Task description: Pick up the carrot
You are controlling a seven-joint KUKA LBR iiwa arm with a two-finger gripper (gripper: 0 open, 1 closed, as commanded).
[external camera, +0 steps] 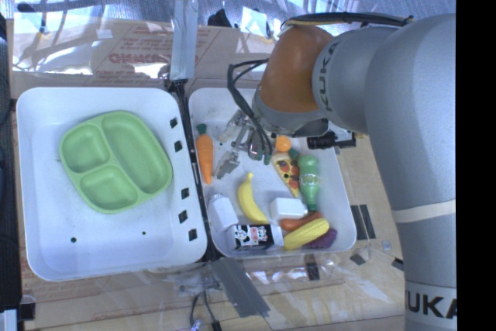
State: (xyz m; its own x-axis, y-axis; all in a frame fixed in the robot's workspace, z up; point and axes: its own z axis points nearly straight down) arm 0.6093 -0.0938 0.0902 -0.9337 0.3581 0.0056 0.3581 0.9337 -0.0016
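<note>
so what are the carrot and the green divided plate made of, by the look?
Carrot: likely moulded plastic toy, smooth uniform orange with a green cap.
Green divided plate: probably matte plastic, one even colour with soft rounded dividers.

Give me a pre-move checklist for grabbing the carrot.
1. Carrot visible, lying along the left wall of the right bin: ok.
2. Carrot top unobstructed: ok.
3. Gripper above the carrot: not ok, it sits just right of it.
4. Fingers empty: ok, nothing between them.
5. Room beside the carrot: not ok on the wall side; the banana lies apart.
6. Finger opening wide enough: cannot tell.
</note>
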